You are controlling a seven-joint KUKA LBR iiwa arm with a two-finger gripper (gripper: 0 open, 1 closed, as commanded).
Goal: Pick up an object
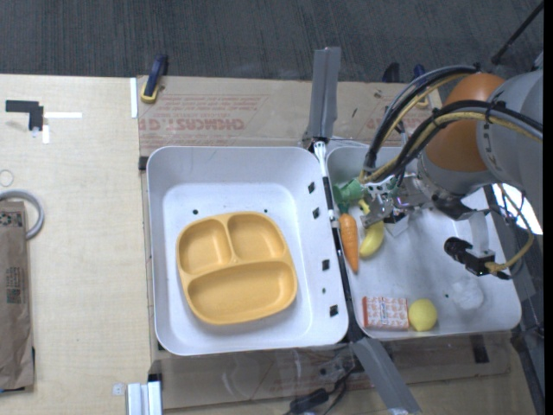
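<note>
Orange carrot (348,240) lies just below-left of the gripper (380,207), a yellow fruit (371,241) directly beneath it, a green toy (349,193) to its left. I cannot tell whether it grips anything.

An orange carrot (349,241) with a green top lies lengthwise along the right bin's left wall, a yellow banana-like fruit (371,241) touching its right side. Toward the lower right, a lemon (422,315) sits just beside a small red-and-white packet (384,312).

Two bins (160,258), one tray (235,268), perhaps five items (348,239).
</note>
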